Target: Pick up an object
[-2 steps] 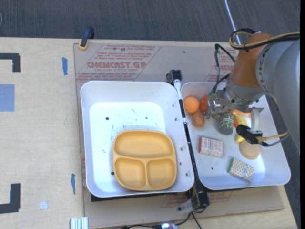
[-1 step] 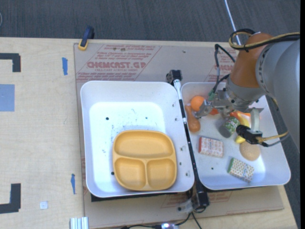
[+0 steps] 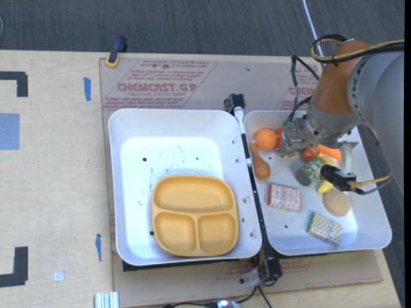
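Observation:
The right bin [image 3: 359,239] holds several small items: an orange ball [image 3: 266,138], a brown oval piece [image 3: 261,167], a red and white packet [image 3: 284,197], a green patterned box [image 3: 324,228], a tan round bun [image 3: 336,203], a yellow piece [image 3: 325,186], a grey-green can [image 3: 309,171] and an orange-red piece [image 3: 324,153]. My gripper [image 3: 294,142] hangs low over the bin's upper middle, just right of the orange ball and left of the orange-red piece. The wrist hides its fingertips.
The left bin [image 3: 128,172] holds a yellow three-compartment tray [image 3: 194,213] in its lower right part. A black clamp [image 3: 235,101] sits at the top of the divider between the bins. The arm [image 3: 369,76] covers the right bin's upper right corner.

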